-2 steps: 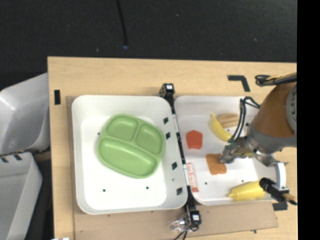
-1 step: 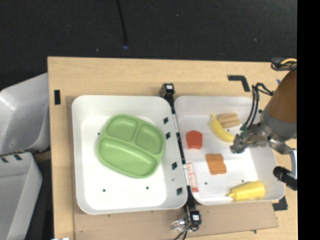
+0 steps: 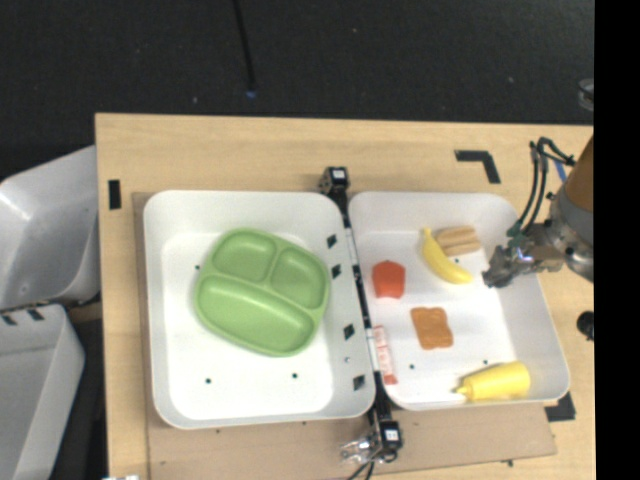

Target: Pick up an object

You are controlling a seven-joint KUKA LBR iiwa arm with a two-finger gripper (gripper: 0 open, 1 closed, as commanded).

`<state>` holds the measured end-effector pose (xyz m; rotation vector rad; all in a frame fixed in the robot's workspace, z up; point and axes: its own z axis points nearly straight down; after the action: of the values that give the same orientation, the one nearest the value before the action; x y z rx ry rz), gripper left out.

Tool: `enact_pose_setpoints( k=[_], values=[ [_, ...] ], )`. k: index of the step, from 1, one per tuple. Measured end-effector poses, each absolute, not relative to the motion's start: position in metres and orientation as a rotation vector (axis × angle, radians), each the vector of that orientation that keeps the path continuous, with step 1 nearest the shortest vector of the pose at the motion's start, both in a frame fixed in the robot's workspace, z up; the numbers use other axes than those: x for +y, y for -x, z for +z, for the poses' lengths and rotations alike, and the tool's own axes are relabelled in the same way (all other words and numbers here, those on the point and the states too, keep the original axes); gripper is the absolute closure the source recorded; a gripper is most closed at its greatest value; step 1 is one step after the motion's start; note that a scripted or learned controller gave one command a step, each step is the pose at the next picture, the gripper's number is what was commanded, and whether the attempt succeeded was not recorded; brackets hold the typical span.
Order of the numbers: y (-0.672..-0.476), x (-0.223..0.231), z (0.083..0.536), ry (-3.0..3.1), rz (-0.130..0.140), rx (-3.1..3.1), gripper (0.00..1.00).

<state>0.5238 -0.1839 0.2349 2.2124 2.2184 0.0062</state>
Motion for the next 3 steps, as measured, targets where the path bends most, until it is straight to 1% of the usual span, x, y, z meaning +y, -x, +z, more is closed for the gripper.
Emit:
enact_pose_setpoints(
  k=[1,2,3],
  values=[
    [-0.525,-0.185,0.243,-2.216,0.002,2.224,1.0],
    [-0.524,-0.139,0.235,-2.215,0.001,2.227,1.0],
    [-0.52,-0.09,0.246,-2.213,0.003,2.23,1.0]
  ],
)
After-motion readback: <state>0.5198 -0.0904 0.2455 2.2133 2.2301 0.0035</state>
